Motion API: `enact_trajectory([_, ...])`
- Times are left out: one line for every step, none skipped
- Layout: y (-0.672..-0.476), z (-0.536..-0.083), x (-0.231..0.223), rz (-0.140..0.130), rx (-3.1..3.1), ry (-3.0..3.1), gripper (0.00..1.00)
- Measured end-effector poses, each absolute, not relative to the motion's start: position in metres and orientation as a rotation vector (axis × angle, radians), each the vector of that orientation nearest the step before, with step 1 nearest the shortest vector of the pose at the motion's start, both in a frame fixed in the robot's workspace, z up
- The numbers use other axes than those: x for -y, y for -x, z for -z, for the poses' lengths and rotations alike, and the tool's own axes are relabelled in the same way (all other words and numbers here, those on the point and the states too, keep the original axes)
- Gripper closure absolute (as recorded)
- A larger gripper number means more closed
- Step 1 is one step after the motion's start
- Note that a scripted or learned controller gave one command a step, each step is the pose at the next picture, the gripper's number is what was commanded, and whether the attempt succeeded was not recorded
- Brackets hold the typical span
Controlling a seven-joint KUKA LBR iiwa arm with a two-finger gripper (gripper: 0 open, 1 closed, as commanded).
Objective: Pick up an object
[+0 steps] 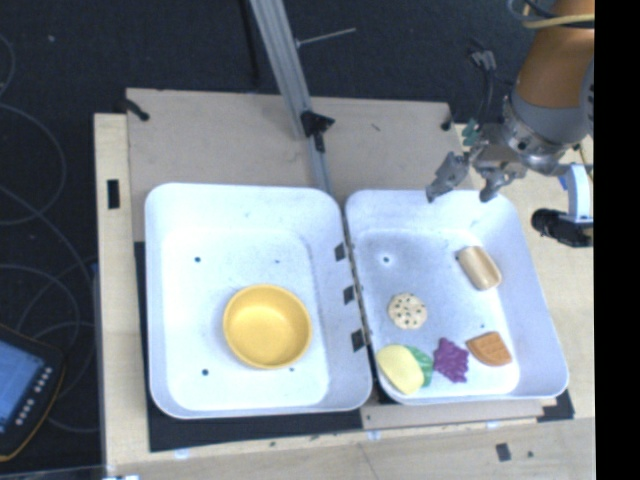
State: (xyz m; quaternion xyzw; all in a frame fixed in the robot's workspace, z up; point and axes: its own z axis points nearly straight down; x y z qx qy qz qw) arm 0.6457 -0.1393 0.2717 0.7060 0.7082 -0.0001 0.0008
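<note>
My gripper (466, 184) hangs open above the back rim of the right bin (530, 268), fingers spread apart with nothing between them. Below it in that bin lie a tan cylinder-shaped roll (478, 267), a round cookie (407, 311), an orange bread slice (489, 349), a purple grape bunch (451, 359) and a yellow-green fruit (402, 368). A yellow bowl (266, 325) sits in the left bin (180, 228).
A grey metal pole (285, 63) slants from the top down to the gap between the bins. The bench surface (220, 133) stretches behind the bins. A tablet (20, 388) and cables lie on the floor at the left.
</note>
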Motion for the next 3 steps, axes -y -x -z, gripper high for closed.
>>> enact_trajectory([-0.646, -0.272, 0.139, 0.001, -2.224, -2.216, 0.00])
enact_trajectory([-0.650, -0.215, 0.132, 0.006, -2.227, -2.218, 0.00])
enact_trajectory([-0.655, -0.171, 0.136, 0.005, -2.222, -2.221, 0.00])
